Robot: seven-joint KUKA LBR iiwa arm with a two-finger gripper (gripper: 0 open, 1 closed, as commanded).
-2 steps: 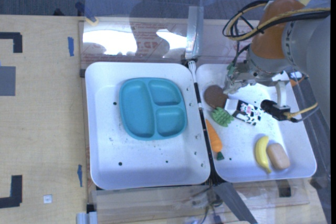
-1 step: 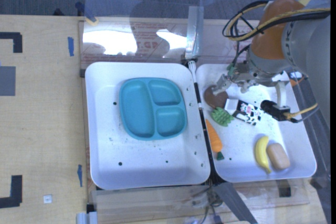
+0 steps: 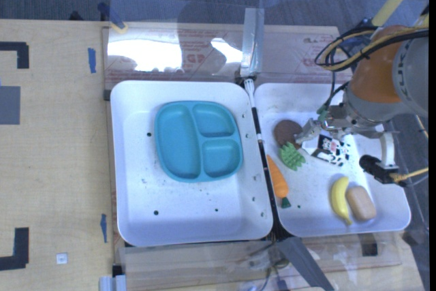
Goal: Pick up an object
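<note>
Camera view, my gripper (image 3: 315, 133) low in the right bin (image 3: 398, 218), jaws' state unclear, beside green toy (image 3: 292, 156), brown disc (image 3: 287, 130).

From my screen the bench reads bright and evenly lit, light seeming to come from overhead. The strongest glare sits on the clear plastic sheet (image 3: 177, 51) behind the bins, where white patches wash out the print beneath. The left bin (image 3: 136, 208) is nearly blown out along its rim, with soft shading only at its inner walls. Shadows are short and faint; the blue tray (image 3: 199, 140) casts a thin one. Focus is a little soft everywhere, and I cannot read small print. Straight edges bow slightly toward the frame's borders. The floor at top looks dimmer and grainy.
</note>
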